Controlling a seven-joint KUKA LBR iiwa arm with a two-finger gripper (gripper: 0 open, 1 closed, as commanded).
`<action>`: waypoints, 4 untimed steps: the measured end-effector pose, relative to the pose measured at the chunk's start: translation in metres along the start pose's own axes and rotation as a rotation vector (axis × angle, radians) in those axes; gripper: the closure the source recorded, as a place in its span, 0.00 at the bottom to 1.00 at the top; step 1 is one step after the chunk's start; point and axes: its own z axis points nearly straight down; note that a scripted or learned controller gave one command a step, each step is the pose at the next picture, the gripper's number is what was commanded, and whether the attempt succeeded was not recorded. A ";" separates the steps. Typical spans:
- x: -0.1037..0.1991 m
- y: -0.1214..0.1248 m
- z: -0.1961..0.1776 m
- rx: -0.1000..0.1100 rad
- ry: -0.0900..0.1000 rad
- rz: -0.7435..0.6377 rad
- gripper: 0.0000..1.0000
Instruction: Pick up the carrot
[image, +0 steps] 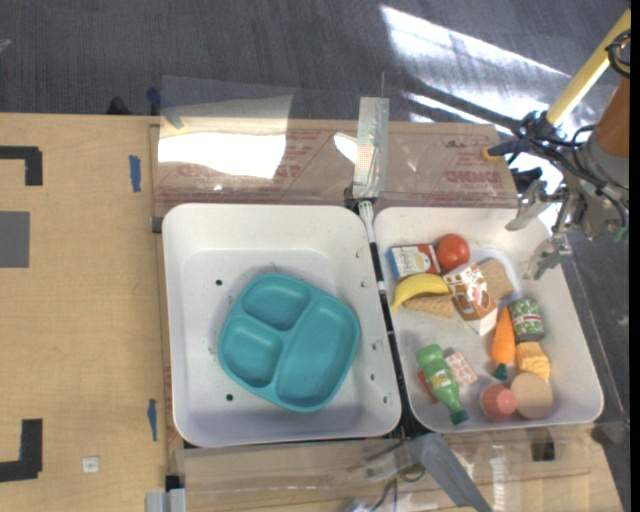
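Note:
The carrot is a small orange cone lying in the right bin, near its right side, with the narrow end pointing toward the front. A green can touches its right side and a yellow corn piece lies just below. My gripper hangs over the bin's back right corner, well above and behind the carrot. Its two fingers stand apart with nothing between them.
The right bin also holds a banana, a tomato, a blue box, a brown packet, a green bottle and a peach-coloured ball. A teal divided plate lies in the left bin.

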 end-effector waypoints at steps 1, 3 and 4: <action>0.074 0.046 0.100 -0.003 0.004 0.001 0.00; 0.097 0.117 0.018 -0.001 -0.007 -0.113 1.00; 0.105 0.059 -0.052 0.001 -0.004 -0.331 1.00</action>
